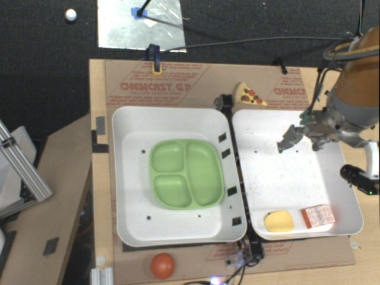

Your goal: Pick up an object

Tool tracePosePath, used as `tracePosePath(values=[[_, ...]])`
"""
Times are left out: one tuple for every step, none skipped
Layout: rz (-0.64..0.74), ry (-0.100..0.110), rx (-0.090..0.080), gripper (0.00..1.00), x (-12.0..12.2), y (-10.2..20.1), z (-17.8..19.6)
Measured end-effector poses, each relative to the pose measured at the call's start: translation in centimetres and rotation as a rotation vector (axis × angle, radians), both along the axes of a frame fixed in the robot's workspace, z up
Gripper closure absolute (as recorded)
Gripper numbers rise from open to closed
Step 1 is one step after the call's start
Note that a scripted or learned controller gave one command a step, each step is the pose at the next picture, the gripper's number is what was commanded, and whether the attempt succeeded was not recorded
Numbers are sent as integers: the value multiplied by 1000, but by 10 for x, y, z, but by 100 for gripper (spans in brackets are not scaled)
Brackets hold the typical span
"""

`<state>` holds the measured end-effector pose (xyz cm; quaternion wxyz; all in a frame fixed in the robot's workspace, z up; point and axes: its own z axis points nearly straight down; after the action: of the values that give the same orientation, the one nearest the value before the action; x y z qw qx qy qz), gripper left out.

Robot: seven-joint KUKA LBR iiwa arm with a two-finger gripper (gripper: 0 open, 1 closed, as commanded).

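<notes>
**Robot arm reaching over right bin as objects wait at its lower edge**

The tool (289,140) is hovering over the upper middle of the right bin (350,177), its grey fingers pointing toward the left of the frame; nothing is sitting between them, and how far apart they stand cannot be told from this angle. Behind it, the arm (356,94), grey with an orange band, is leaning in from the right of the frame. Well below the tool, at the bin's lower edge, a yellow rounded object (278,221) is lying beside a small red and white box (318,216), the two close but apart. In the left bin (127,159), a green divided tray (186,173) is resting flat near the middle. On the desk (196,82), a toy pizza slice (250,95) is sitting just above the gap between the bins, and a red ball (162,265) is lying below the left bin, near the bottom of the frame.
</notes>
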<state>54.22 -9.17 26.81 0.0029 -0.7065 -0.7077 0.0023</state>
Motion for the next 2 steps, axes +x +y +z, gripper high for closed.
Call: tracePosePath(values=[[2,-10,-1,0,2,0,5],[0,-5,0,0,3,6,-39]])
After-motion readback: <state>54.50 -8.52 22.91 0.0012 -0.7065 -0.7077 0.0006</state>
